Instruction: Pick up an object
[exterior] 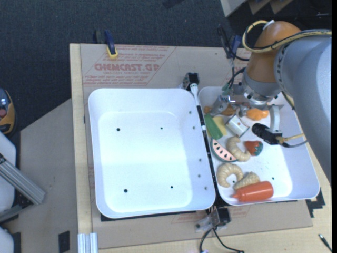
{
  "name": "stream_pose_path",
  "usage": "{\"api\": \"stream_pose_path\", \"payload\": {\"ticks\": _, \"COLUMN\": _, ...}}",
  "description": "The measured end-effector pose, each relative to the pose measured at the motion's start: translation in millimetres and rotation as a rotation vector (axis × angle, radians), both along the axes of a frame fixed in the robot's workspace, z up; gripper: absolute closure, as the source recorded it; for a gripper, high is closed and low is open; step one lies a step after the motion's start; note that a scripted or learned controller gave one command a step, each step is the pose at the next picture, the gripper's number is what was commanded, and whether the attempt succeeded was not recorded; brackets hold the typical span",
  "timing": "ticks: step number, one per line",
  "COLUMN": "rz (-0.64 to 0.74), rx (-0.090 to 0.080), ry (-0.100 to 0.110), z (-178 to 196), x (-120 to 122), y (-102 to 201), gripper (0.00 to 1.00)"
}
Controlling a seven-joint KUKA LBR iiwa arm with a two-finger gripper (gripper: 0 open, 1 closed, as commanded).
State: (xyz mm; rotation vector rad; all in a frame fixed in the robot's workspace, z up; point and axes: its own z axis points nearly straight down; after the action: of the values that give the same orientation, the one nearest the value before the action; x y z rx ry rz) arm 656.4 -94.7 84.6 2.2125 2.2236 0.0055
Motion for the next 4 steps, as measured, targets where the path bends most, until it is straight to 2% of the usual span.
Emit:
{"api": "stream_pose_path", "payload": {"ticks": 1, "rz": -0.003, "rx": -0.001, "ry": 0.004, "z": 11, "x": -3, "y": -2, "gripper": 1.0}}
{"api": "stream_pose_path", "payload": {"ticks": 2, "rz": -0.003, "rx": -0.001, "ry": 0.005, "z": 10, "x": -3, "y": -2, "gripper": 0.0}}
{"api": "stream_pose_path", "payload": {"ticks": 3, "rz": -0.004, "rx": 0.004, "ry": 0.013, "z": 0, "x": 9, "y": -40, "gripper": 0.0}}
{"api": "stream_pose_path", "payload": {"ticks": 4, "rz": -0.001, "rx": 0.0, "ry": 0.017, "z": -1, "x": 8, "y": 4, "gripper": 0.0}}
